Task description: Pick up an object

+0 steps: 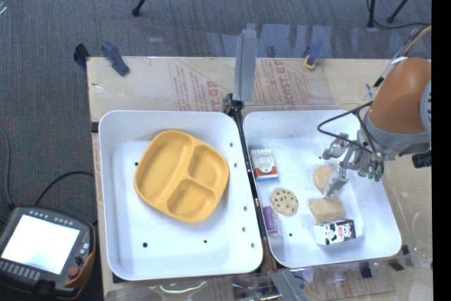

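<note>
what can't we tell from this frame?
- Gripper: too small and slanted to tell open or shut, or whether it touches the tan round piece.
- Tan round piece: partly covered by the gripper, so its identity is unclear.
- Small red box and black-and-white carton: print too small to read.
- Arm: cut off at the right edge.

Round tan flat item (323,177): partly hidden under gripper (338,185) | small black-and-white carton (334,232): print illegible | grey teach pendant with white screen (44,248): cut by left edge
</note>
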